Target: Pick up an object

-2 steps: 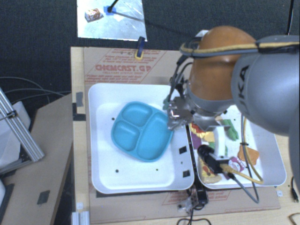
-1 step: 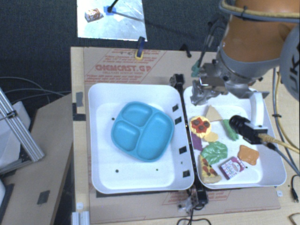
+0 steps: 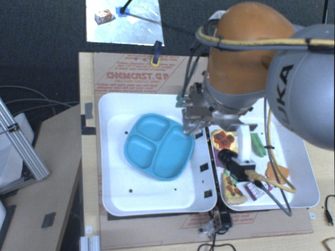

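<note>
The gripper [image 3: 192, 125] hangs over the blue plate [image 3: 158, 146], touching its right edge; I cannot tell its grasp state.

Robotics lab test bench, industrial arm [image 3: 272, 72] with exposed cabling over two white bins [image 3: 112, 192], cardboard sheet [image 3: 136, 75] as bench cover, aluminium framing [image 3: 21, 145] at left, loose wires, dark carpeted floor [image 3: 42, 41]

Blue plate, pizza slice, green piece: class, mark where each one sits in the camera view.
Blue plate [image 3: 157, 148], camera view: centre ridge between its compartments.
Pizza slice [image 3: 225, 139], camera view: its red topping.
Green piece [image 3: 257, 144], camera view: middle of its length.
</note>
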Robot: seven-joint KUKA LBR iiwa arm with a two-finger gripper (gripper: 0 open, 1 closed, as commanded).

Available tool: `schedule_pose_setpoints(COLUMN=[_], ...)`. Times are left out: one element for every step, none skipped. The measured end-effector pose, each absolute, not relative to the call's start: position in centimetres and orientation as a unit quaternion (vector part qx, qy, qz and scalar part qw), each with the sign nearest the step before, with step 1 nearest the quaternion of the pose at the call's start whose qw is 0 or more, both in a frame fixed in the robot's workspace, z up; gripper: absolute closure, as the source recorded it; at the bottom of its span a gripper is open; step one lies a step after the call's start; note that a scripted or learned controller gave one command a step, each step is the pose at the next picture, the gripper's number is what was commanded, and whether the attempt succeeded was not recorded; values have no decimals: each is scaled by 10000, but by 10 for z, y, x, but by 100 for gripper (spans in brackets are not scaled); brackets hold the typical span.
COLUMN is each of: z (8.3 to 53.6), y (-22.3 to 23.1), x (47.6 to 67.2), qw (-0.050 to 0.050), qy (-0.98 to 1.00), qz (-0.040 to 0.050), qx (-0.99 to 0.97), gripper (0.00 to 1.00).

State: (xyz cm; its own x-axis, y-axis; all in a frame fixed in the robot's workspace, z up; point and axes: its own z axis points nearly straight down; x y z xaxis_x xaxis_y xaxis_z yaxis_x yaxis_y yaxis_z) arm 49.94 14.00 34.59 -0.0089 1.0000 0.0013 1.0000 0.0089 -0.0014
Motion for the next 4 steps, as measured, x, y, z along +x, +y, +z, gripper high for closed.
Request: schedule_pose_setpoints(z=[359,370,380,436], y=[137,137,137,156], x=[501,502,502,486], qw=[-8,-14,-18,-10], qy=[-7111,-7135,-7160,-7095], qz=[-15,-22,-25,-32], qx=[-7031,-7007,-6981,-7047], gripper=[100,100,100,100])
